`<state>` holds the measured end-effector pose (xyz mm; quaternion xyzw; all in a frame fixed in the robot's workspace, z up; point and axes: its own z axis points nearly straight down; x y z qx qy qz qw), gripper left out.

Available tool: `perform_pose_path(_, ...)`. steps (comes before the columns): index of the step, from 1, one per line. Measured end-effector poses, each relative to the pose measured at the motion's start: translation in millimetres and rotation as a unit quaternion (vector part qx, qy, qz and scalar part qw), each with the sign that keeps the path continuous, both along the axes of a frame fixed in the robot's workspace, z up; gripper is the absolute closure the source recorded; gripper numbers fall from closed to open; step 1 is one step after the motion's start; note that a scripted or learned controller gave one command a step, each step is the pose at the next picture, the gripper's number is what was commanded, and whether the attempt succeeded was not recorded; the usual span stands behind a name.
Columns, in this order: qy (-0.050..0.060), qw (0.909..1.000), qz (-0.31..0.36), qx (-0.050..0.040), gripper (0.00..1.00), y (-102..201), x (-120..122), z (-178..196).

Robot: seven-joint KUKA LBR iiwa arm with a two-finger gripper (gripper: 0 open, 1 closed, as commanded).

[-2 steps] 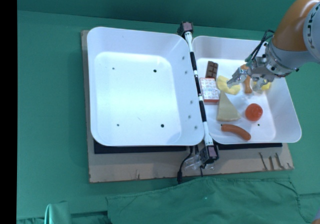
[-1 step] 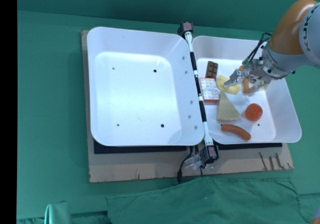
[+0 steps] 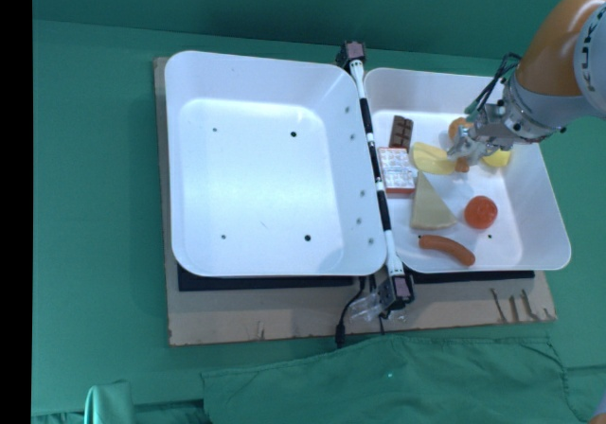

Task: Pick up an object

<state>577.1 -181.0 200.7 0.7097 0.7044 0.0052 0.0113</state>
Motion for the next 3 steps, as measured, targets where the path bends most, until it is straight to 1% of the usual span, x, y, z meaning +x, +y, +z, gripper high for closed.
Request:
perform_pose_path(1, 0.007, 1.0000, 0.002, 0.0023, 1.00, -1, 3, 45)
perform_pose_path(2, 0.006, 1.0000, 0.003, 0.0021, 1.00, 8, 8, 102)
perform_pose_path(3, 0.005, 1.0000, 0.003, 0.0021, 1.00, 14, 2, 161)
